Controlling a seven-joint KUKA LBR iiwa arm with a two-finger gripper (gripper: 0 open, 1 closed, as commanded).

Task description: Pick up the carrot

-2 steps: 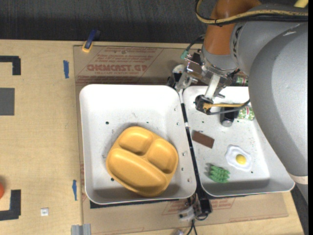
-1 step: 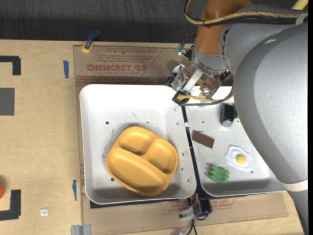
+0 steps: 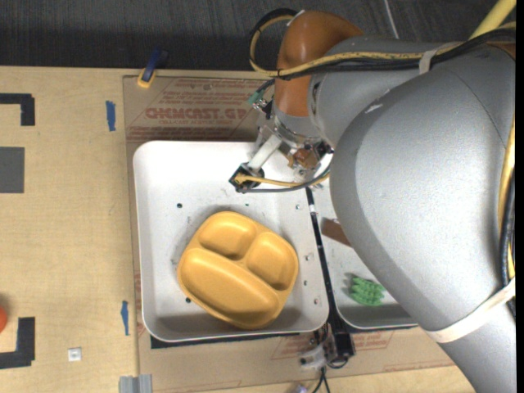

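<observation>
The arm (image 3: 426,178) reaches in from the bench's right edge and spreads over nearly all of the right bin (image 3: 385,324), so that what lies there is mostly hidden; at that bin's near left corner a green tuft (image 3: 366,290) shows beside the arm's flank, and I judge it to be the leafy end of the carrot, lying on the bin floor with its body running under the arm, though no orange root can be made out. The gripper (image 3: 274,154) hangs below the orange band (image 3: 315,35) over the far right corner of the left bin (image 3: 141,219), close to the wall the two bins share; seen from above and crowded by its own wrist and a yellow cable (image 3: 278,184), it does not let me tell whether it is set wide or narrow, and nothing shows in its grasp. A big yellow loaf-shaped thing (image 3: 237,268) fills the near half of the left bin, well apart from the gripper and resting flat; it is not the target, and it lies low enough that it should not hinder travel across the shared wall. Judged from this, the pick is not yet made; the tool stands over the wrong bin, probably at a pose between tries, and it would need to cross to the right bin's near left corner and come down along the tuft's line. A small orange-red spot (image 3: 2,318) at the bench's left edge is cut off too much to name.
</observation>
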